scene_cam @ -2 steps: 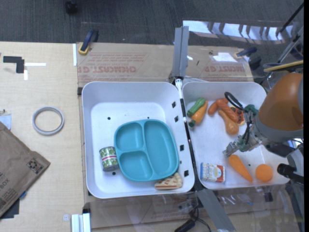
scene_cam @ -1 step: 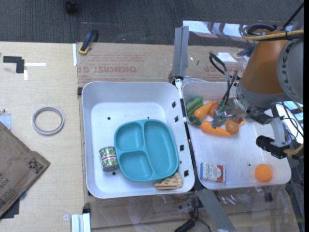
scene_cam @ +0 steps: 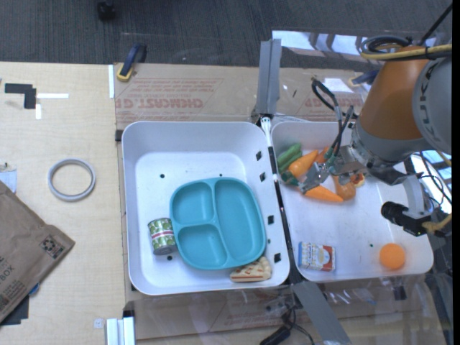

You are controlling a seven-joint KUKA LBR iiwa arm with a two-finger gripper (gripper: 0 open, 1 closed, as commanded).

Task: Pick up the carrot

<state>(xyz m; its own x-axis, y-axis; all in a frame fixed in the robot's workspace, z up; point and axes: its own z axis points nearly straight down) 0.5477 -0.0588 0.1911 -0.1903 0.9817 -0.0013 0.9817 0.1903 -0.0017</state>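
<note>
Two orange carrot-like pieces lie in the far left part of the right bin [scene_cam: 359, 261]. One carrot [scene_cam: 325, 195] lies flat, pointing right; another orange piece [scene_cam: 302, 163] sits just behind it next to a green vegetable [scene_cam: 289, 154]. My gripper [scene_cam: 315, 180] hangs low between these two pieces, right at the flat carrot's left end. I cannot make out whether it touches or holds anything. The grey arm with its orange band [scene_cam: 392, 99] hides the bin's far right corner.
The right bin also holds a small red-orange item [scene_cam: 348, 186], an orange ball [scene_cam: 392, 256] and a small carton [scene_cam: 317, 256]. In the left bin [scene_cam: 144, 149] are a teal divided plate [scene_cam: 217, 223], a can [scene_cam: 162, 236] and a sandwich piece [scene_cam: 251, 271]. A tape ring [scene_cam: 72, 179] lies on the bench.
</note>
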